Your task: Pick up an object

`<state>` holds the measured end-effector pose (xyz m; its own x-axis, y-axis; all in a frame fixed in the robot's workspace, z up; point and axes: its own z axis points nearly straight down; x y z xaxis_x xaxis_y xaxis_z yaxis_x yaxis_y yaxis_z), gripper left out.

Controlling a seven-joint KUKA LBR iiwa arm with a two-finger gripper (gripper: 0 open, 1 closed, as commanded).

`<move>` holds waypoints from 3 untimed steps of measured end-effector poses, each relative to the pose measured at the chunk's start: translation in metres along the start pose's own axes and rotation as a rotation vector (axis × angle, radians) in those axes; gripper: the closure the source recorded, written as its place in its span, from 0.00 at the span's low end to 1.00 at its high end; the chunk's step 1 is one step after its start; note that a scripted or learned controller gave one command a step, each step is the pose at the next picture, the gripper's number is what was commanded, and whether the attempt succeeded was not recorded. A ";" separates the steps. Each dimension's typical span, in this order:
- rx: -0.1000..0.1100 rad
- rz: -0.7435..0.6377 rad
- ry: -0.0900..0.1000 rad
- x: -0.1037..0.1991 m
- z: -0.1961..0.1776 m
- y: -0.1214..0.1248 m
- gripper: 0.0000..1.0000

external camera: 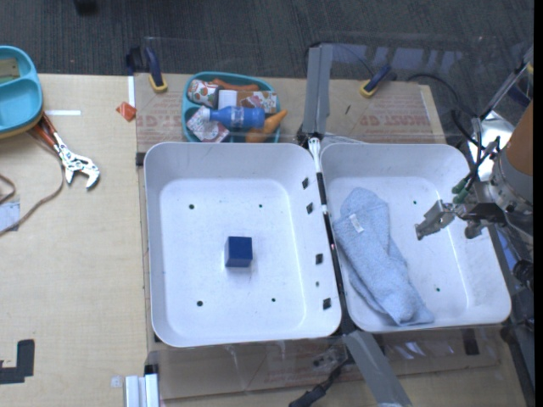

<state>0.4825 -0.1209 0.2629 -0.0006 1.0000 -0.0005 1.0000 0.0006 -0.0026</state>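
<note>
tool (448,219) over right bin (475,308), fingers apart (empty); towel (377,257) label unreadable.

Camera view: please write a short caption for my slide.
Gripper above the right bin beside a grey towel; blue cube in the left bin.

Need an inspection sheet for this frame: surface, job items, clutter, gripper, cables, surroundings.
Surface: wooden bench bearing the left bin and the right bin, side by side.
Job's things: blue block in the left bin; grey towel, crumpled, in the right bin.
Clutter: teal tub of small items behind the bins; wrench and teal tray at the bench's left.
Gripper: gripper over the right bin, right of the towel, holding nothing seen.
Cables: dark cables near the arm.
Surroundings: dark floor beyond the bench.
</note>
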 end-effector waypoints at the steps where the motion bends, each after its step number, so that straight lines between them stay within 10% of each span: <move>1: 0.001 0.539 0.000 -0.068 0.048 0.021 0.00; 3: 0.002 0.566 0.000 -0.057 0.077 0.014 0.00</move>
<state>0.4959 -0.1775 0.1859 0.5358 0.8444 -0.0023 0.8444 -0.5358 -0.0042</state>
